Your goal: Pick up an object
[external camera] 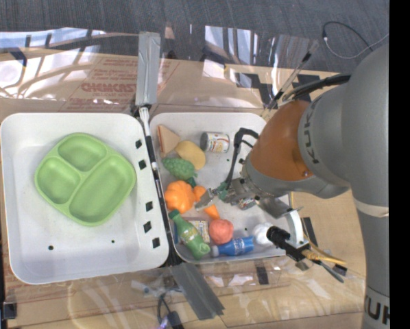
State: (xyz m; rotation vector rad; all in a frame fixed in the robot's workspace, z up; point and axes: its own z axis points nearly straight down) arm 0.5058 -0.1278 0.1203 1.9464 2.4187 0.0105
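In the right bin (191, 118), gripper (222, 194) beside orange pepper (179, 196), grip state unclear

Green three-compartment plate (86, 178) in left bin (27, 252); flattened cardboard (68, 81) under bins.

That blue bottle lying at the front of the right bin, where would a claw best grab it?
Probably across the middle of the blue bottle, coming straight down from above. It lies flat with its long axis running along the bin's front wall, its white cap to the right. The red ball touches its upper left, so gripping nearer the cap gives more room.
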